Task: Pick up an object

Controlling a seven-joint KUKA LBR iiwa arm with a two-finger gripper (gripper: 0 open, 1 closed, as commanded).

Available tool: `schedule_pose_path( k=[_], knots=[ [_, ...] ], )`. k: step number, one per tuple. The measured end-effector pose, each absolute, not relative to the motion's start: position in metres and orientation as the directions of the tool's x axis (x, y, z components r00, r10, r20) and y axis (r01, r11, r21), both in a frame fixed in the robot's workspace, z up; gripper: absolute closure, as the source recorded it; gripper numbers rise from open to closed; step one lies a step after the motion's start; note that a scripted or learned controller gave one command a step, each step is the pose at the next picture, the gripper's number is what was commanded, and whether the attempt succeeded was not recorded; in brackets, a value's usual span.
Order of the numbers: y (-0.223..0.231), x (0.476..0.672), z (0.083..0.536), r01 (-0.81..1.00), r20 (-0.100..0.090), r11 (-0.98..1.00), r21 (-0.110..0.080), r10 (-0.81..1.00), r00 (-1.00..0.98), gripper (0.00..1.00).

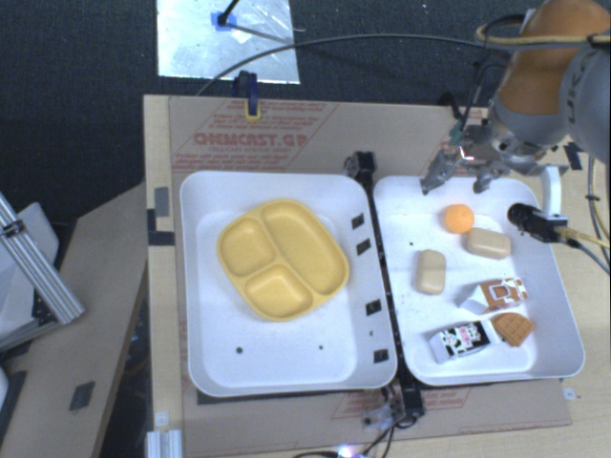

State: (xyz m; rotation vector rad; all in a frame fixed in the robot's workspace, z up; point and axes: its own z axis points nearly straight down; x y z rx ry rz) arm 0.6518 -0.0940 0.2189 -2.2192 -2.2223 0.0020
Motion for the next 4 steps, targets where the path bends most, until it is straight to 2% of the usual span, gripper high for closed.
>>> schedule_pose_path(
  k=[1,2,3,4],
  knots=[
    [-0.098,0.656,0.158,1.0,0.0,0.001,-0.001,1.0,-0.001,0.0],
    [-0.092,0.648,0.111,1.0,0.0,0.0,-0.002,1.0,0.0,0.0],
    [-0.093,0.649,0.124,1.0,-0.001,-0.001,0.003,1.0,0.001,1.0],
    [-0.089,0.655,0.188,1.0,-0.001,0.004,0.008,1.0,-0.004,1.0]
  ],
)
